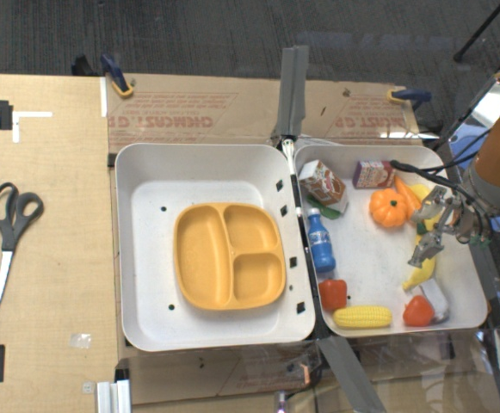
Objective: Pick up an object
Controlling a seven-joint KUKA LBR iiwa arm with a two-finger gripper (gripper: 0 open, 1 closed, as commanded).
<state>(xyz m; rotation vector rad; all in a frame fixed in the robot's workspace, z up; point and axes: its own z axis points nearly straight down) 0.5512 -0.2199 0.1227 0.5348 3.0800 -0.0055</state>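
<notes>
My gripper (423, 235) reaches in from the right over the right side of the right bin (366, 261). Its two fingers stand apart, open, with nothing between them. Just below the lower finger lies a yellow banana (420, 273). An orange pumpkin (388, 209) sits to the left of the upper finger. A yellow and orange piece (411, 194) lies partly under the gripper body. Near the bin's front edge are a red fruit (417, 311), a white block (436, 296), a corn cob (362, 317) and a red pepper (333, 293).
A blue bottle (321, 243), a snack bag (323, 181) and a purple box (372, 175) lie in the right bin's left and back parts. The left bin (138, 256) holds a yellow divided plate (230, 255). Scissors (10, 226) lie on the bench at far left.
</notes>
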